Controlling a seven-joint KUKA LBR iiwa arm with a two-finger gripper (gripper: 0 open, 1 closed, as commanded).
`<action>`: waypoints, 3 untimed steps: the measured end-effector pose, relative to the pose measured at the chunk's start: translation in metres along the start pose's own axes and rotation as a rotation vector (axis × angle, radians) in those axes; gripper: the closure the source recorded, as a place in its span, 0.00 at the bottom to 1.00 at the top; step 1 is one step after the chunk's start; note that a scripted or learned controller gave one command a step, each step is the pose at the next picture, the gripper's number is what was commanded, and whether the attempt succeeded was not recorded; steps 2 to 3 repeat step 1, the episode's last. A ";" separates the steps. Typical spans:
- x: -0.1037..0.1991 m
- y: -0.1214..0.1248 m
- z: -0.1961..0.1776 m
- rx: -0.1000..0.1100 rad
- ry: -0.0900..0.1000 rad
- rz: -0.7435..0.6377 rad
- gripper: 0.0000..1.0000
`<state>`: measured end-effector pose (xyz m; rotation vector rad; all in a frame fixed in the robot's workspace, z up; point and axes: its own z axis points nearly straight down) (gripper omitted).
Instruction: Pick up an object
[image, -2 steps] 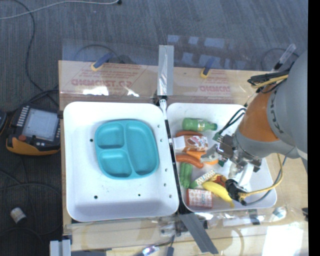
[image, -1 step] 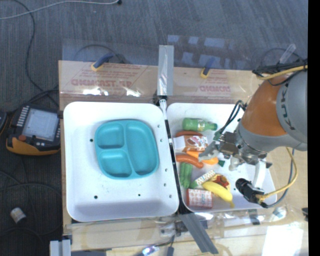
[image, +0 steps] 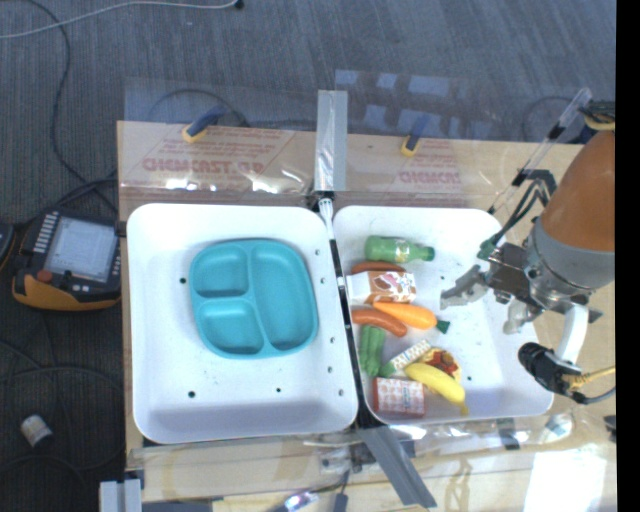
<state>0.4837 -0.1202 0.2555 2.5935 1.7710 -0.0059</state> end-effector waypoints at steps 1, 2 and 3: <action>0.014 0.014 0.129 0.005 0.002 0.131 0.00; 0.014 0.014 0.129 0.005 0.002 0.131 0.00; 0.014 0.014 0.129 0.005 0.002 0.131 0.00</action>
